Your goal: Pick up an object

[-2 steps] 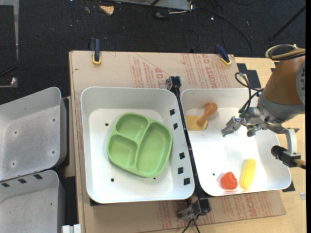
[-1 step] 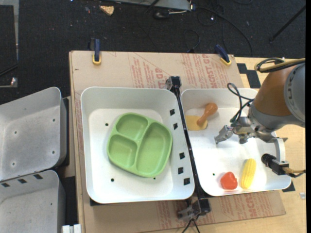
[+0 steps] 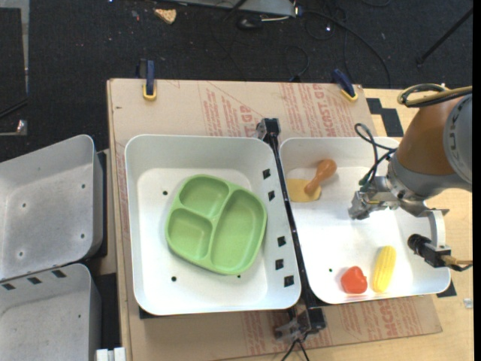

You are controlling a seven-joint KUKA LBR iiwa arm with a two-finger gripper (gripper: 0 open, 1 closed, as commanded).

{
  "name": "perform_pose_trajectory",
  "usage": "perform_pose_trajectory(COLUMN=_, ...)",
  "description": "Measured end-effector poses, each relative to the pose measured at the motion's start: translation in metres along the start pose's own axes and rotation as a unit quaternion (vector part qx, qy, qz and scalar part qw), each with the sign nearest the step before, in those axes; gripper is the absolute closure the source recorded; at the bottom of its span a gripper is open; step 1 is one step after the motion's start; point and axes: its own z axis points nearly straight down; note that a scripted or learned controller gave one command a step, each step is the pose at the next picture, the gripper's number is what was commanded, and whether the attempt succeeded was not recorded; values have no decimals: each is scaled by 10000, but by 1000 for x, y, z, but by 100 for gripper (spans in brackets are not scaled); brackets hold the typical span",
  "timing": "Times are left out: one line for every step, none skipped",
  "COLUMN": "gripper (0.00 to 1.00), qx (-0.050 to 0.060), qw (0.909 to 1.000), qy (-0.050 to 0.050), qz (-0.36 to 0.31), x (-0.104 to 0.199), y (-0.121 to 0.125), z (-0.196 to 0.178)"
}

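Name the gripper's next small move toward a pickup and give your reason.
Probably shift the gripper toward the near edge of the right bin and lower it over the yellow corn. It hangs above bare bin floor, holding nothing visible, and the corn lies close by, beside the red piece.

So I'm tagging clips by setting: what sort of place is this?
Probably a robotics lab bench, not a kitchen: two white bins clamped to a cardboard-covered bench, a robot arm reaching in, toy corn, and cables on the dark floor.
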Motion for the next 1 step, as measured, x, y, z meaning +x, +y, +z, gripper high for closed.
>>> perform_pose_trajectory(gripper=100, qx=-9, qw=10000, qy=-3, qz=-2, x=-6, y=-1, z=-61)
